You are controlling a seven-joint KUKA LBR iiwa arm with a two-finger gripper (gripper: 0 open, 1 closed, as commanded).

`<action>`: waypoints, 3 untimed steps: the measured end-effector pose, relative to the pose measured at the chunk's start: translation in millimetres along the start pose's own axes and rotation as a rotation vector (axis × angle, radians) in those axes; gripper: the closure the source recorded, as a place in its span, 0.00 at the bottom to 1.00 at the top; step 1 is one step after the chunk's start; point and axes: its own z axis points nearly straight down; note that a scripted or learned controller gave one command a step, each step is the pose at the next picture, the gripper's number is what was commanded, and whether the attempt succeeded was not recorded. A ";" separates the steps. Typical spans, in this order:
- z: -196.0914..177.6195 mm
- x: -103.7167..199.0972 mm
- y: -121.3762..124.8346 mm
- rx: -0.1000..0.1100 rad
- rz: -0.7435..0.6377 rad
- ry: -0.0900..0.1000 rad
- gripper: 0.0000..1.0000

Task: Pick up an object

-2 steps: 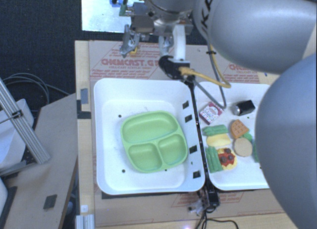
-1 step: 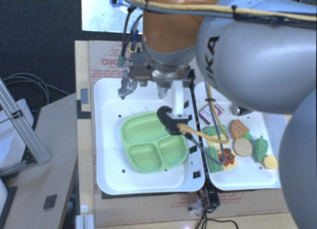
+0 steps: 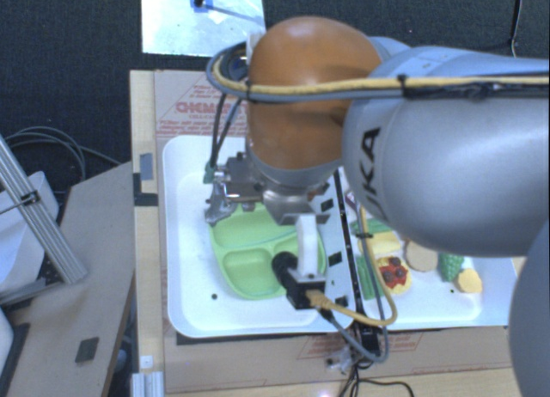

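My gripper hangs below the orange wrist band, low over the left bin. Its metal body sits at the far edge of a light green divided plate that lies in that bin. The arm's bulk hides the gripper's tip and part of the plate. In the right bin, to the gripper's right, lie small toys: a red and yellow piece, a tan round piece, a green piece and a yellow piece.
A black cable plug and yellow cable dangle over the plate's near side. A dark divider runs between the bins. Cardboard lies under the bins, with a tan bench surface at left.
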 end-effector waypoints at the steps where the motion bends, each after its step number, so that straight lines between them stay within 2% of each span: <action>1: -216.1 -18.8 32.3 -0.026 0.002 0.009 0.00; 2: -101.6 0.0 63.0 0.002 0.005 -0.002 0.00; 3: -27.6 0.1 -3.1 0.004 0.001 -0.002 0.00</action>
